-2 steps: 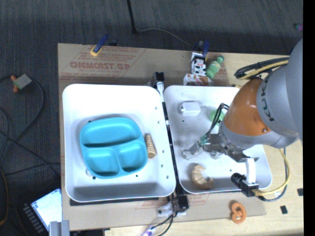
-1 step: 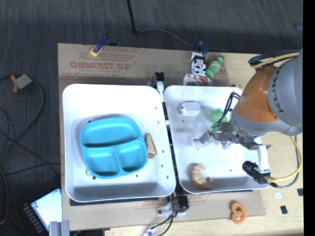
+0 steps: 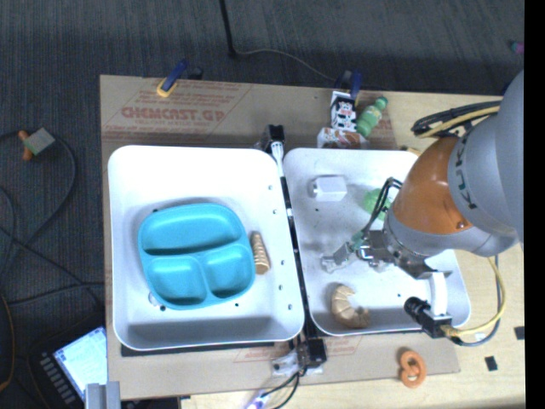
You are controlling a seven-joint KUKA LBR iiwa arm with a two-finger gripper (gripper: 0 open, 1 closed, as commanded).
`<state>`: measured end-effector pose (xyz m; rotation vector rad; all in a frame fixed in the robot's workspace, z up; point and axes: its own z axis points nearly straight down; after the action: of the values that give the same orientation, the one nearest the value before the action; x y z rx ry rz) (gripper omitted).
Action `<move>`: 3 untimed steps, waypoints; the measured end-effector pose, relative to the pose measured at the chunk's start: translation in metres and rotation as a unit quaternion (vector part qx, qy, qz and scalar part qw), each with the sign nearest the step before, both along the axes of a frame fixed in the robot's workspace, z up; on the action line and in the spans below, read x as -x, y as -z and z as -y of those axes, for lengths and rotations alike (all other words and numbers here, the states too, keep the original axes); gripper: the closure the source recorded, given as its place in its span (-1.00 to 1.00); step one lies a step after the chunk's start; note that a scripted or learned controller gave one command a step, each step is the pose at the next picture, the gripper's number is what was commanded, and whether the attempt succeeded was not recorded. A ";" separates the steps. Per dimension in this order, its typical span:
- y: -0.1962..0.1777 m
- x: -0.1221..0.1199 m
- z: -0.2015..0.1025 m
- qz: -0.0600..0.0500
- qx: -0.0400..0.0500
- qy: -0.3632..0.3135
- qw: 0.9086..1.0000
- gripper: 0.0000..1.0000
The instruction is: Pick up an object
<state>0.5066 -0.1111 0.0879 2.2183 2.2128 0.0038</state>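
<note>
the arm reaches in from the right, its orange band [image 3: 430,196] over the right bin [image 3: 379,313], and part of the letters "ku" can be read on the grey casing above it. the pincer [image 3: 334,261] hangs low over the middle of the right bin's floor, its metal fingers pointing left; they look narrowly parted with nothing seen between them, though the view is too coarse to be sure.

in the right bin, a tan croissant-shaped piece [image 3: 346,305] lies near the front wall, just below the pincer and apart from it. a small white block [image 3: 329,187] lies near the back wall, and a green object [image 3: 373,200] shows partly beside the arm.

the left bin [image 3: 128,228] holds a blue divided tray [image 3: 195,254] with three compartments; a small brown ridged piece [image 3: 259,252] lies just beside the tray's right edge.

the table [image 3: 213,113] is a brown board printed in red "chemcast gp". behind the right bin stand a small printed packet [image 3: 341,119], writing unreadable, and a green bottle-like thing [image 3: 369,116]. an orange ring-shaped item [image 3: 412,367] lies on the table in front of the right bin.
</note>
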 end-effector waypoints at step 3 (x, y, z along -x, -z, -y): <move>-0.066 0.005 0.068 -0.004 -0.001 0.000 1.000 -1.00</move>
<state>0.5017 -0.1787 0.1534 2.2225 2.2193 -0.0033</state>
